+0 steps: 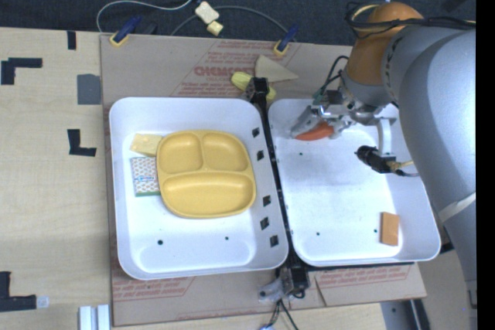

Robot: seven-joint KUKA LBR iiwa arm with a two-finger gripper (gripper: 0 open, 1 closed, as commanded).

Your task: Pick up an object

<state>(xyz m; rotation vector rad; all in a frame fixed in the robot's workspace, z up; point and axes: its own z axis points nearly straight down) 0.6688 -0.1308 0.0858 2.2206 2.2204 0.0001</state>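
My gripper hangs over the back left corner of the right bin, and its fingers look spread apart. A small orange-red object lies on the bin floor right at the fingertips, between them. An orange-brown block rests near the front right corner of the same bin. In the left bin lies a yellow divided plate, with a pale yellow piece and a small patterned packet at its left side.
A black divider runs between the two bins. A dark part with a cable hangs off the arm over the right bin. Yellow bits and blue clamps sit on the cardboard behind the bins.
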